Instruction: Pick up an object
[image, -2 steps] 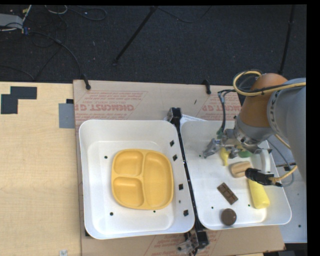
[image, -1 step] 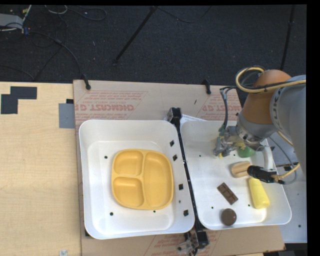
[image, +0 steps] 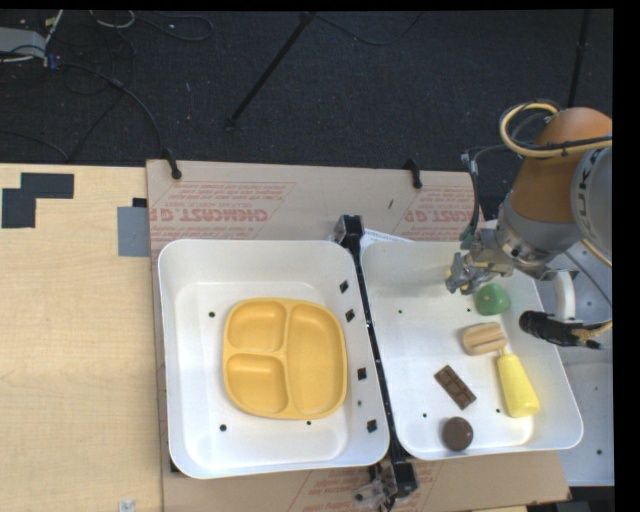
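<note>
Tabletop (image: 70, 330) carries two white bins. Left bin (image: 190, 290) has a yellow divided plate (image: 285, 358) at centre. Right bin (image: 415, 300) holds the small stuff: yellow bottle-like piece (image: 517, 384) at 4 o'clock, tan block (image: 484, 338) just at its upper end, brown bar (image: 455, 386) & dark round disc (image: 458, 433) toward 6, green ball (image: 491, 298) at 2 o'clock.

Arm (image: 555, 190) reaches in from 3 o'clock w/ the hand (image: 468, 270) low over the bin's 1–2 o'clock corner. Can't tell if hand is open or closed; nothing seen gripped.

Likely target: green ball, just beside the hand toward 4 o'clock, prob. touching or nearly.

Risk: ball is round, sits off-centre from the hand; a closing grip could nudge it & roll it away toward bin wall or tan block → empty grasp.
</note>
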